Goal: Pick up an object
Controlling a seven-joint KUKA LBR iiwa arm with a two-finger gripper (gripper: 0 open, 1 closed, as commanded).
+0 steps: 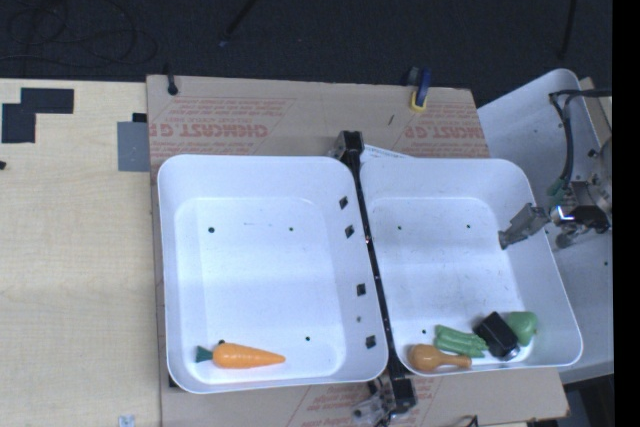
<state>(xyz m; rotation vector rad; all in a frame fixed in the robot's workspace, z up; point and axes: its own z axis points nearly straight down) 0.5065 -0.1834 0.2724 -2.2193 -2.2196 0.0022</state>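
Two bins side by side on the bench: left bin [180,215], right bin [540,215]. Carrot [247,356] lies in left bin's near-left corner. In right bin's near-right corner, clustered: gourd [438,359], bean pod [460,342], block [497,334], leafy piece [522,323].

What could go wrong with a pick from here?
1. The green pod, black block, green piece and orange gourd crowd the right bin's near corner, so a grasp there may catch two things or slip.
2. They lie against the wall, so a finger may hit the rim.
3. The carrot sits in the left bin, far from the gripper.
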